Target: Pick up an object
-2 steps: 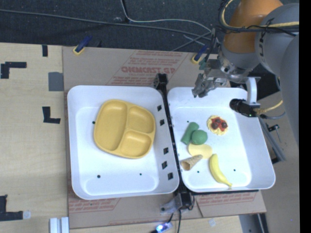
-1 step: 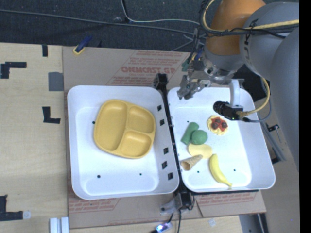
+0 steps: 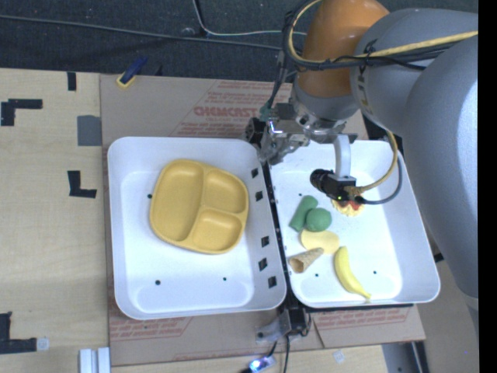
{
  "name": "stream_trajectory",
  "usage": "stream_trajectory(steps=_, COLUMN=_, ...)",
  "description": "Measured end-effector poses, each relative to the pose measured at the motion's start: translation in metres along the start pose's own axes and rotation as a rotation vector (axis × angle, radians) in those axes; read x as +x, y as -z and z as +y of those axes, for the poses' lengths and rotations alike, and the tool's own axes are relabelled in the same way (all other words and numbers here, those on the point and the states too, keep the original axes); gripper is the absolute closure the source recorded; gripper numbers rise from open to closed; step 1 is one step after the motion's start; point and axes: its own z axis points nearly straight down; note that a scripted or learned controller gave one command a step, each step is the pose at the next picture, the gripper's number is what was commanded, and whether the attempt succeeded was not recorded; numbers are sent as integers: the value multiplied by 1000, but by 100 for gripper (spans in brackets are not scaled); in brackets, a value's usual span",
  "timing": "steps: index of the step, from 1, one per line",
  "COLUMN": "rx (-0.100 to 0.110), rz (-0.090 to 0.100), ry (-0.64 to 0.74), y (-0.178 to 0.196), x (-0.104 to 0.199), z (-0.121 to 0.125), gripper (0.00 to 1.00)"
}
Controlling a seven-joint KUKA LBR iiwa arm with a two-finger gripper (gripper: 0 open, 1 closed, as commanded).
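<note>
Desk (image 3: 46, 224): pale wood, black marks.
Cardboard sheet (image 3: 210, 107): beneath left bin (image 3: 132, 274), right bin (image 3: 392, 235).
Plate (image 3: 198, 206): yellow, in left bin.
Pincer (image 3: 273, 142): at the bins' shared edge; open or closed, cannot tell.

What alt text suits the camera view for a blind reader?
A robot arm reaches from the right, its claw at the far end of the bins' shared edge. The left bin holds a yellow divided plate; the right bin, a green toy, a cone and a banana.

Robotics lab: industrial arm (image 3: 435, 92), cardboard-covered bench (image 3: 178, 107), white bins (image 3: 128, 231), loose cables (image 3: 194, 6).
</note>
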Motion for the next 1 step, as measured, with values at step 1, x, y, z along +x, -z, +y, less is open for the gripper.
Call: stream_trajectory(steps=1, rx=0, rz=0, ry=1, y=-5, x=49, z=-7, gripper=100)
